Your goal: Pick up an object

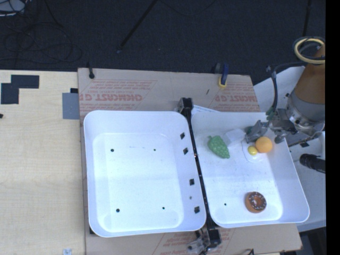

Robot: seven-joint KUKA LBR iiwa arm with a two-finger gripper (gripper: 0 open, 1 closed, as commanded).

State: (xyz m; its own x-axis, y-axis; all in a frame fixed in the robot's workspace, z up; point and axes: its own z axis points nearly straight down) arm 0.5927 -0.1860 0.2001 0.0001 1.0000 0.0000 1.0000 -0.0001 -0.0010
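Nothing is lifted yet: gripper (264, 134) hangs by the right bin's (297, 206) far right edge over an orange ball (264, 144), finger state unclear.

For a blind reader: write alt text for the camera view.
The arm's pincer hangs over the right bin, by an orange ball and small yellow piece. A green object and brown doughnut also lie there.

Upside-down red "GP" lettering on cardboard sheet (159, 89)
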